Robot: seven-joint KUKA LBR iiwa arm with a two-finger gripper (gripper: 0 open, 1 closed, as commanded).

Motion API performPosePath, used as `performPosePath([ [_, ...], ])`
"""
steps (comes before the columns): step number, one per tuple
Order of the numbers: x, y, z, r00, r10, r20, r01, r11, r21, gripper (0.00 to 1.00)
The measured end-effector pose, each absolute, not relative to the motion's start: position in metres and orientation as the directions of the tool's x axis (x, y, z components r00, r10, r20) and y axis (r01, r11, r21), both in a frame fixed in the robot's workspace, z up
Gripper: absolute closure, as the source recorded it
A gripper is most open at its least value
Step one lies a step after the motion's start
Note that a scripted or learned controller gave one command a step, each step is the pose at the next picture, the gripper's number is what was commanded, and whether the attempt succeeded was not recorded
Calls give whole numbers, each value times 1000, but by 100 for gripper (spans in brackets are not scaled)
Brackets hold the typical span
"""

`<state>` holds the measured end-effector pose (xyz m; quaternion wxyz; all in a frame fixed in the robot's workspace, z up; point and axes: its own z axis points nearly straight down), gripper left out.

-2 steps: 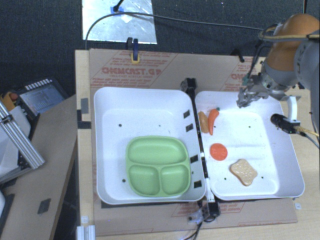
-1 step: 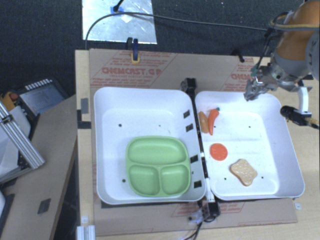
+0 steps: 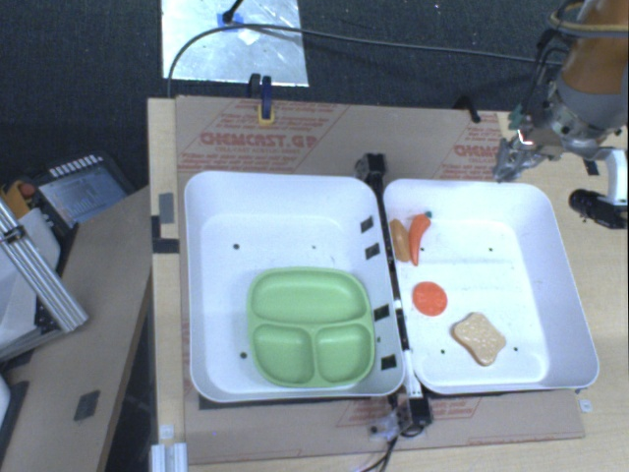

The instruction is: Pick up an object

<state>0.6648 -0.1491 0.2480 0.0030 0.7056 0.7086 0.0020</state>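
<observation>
1. Gripper up at top right, over the counter, just past right bin rim.
2. Finger state: can't tell.
3. Carrot, tomato slice, bread in right bin; green tray in left bin.

Right shallow white plastic bin: centre and far right free; orange carrot, red round slice, tan toast piece stand near left wall and front.
</observation>
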Motion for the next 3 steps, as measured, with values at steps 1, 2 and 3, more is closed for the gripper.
performPosePath([
  [1,652,-100,235,-8,1000,1,1000,8,0,100],
  [2,635,-48,224,-8,1000,1,1000,8,-1,100],
  [3,624,4,214,-9,1000,2,1000,9,-1,100],
])
